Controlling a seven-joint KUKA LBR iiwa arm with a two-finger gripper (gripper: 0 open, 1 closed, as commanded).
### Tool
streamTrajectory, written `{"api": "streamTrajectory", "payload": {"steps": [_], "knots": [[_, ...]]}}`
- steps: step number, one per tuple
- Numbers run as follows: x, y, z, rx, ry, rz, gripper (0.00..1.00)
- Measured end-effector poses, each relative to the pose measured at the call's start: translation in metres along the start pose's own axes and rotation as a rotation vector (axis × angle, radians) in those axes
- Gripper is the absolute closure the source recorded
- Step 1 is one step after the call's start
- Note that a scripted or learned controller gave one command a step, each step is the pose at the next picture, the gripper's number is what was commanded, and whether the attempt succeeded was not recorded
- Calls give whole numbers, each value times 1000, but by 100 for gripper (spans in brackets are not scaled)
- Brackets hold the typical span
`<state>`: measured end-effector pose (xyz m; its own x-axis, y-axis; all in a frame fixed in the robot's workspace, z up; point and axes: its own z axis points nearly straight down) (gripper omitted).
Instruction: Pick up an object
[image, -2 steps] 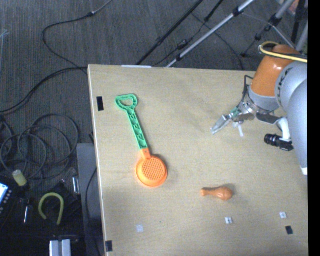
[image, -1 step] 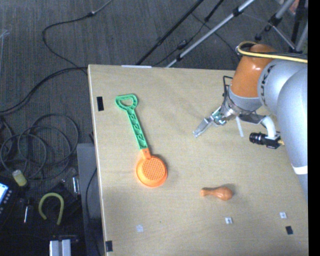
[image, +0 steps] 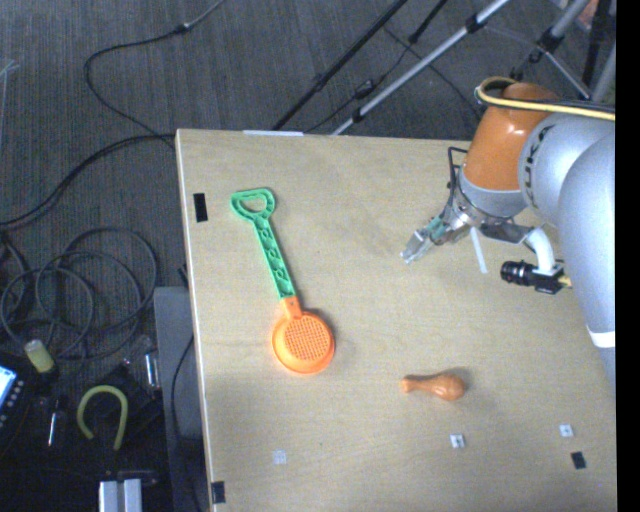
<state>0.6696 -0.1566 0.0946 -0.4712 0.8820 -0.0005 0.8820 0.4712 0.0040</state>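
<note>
A: Gripper state at that frame?

B: The gripper (image: 418, 245) was seen over the upper right part of the bench top (image: 380, 420), pointed down and to the left. Its fingers were too small and blurred to be read; whether they were spread or closed could not be told. Nothing was seen between them.

A: Arm?

B: The arm (image: 575, 190) was seen coming in from the right, with the orange band (image: 495, 140) just above the wrist. A small black fitting (image: 530, 273) was noted on the wrist's underside, below and right of the gripper.

A: Objects?

B: Two were seen, both lying flat on the tan surface. A small orange drumstick-shaped toy (image: 436, 385) was located below the gripper, toward the near edge, thick end to the right. It was apart from the gripper, not touched.

A: And the other?

B: A toy strainer (image: 282, 290) was located left of centre, well apart from the gripper. Its green handle (image: 266, 245) was angled up and left, ending in a loop; its round orange head (image: 302, 343) was at the lower end. The two toys were well apart from each other.

A: Off the bench?

B: Dark carpet with black cables (image: 80, 270) was seen on the left, and tripod legs (image: 440, 45) at the top.
</note>
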Motion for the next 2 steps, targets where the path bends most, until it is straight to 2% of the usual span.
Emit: {"api": "streamTrajectory", "payload": {"steps": [1, 2], "knots": [[0, 0, 0, 0, 0, 0, 0], [0, 0, 0, 0, 0, 0, 0]]}}
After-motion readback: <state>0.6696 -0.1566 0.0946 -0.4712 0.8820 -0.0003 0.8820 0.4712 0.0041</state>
